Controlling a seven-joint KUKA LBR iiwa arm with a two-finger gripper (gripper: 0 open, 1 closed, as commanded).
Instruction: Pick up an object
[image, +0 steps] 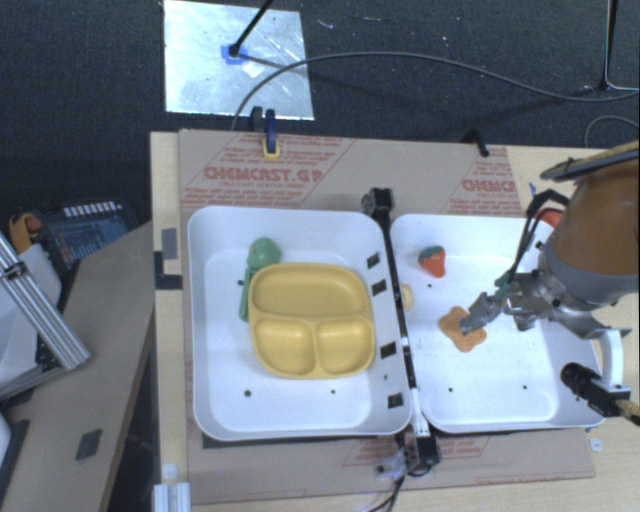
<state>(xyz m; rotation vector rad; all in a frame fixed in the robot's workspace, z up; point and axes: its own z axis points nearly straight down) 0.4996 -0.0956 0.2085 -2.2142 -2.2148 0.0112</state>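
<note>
flat orange irregular-shaped piece (463, 329) lying in right shallow white bin (500, 405), directly under two-finger gripper (480, 313), finger state cannot tell, small red-orange strawberry toy (432, 260) up-left of gripper, bare bin floor below and toward the near wall

We see a silver foil sheet (238, 58) on dark floor, blue clamp (269, 124) at board edge, grey cable (450, 68) above.
</note>
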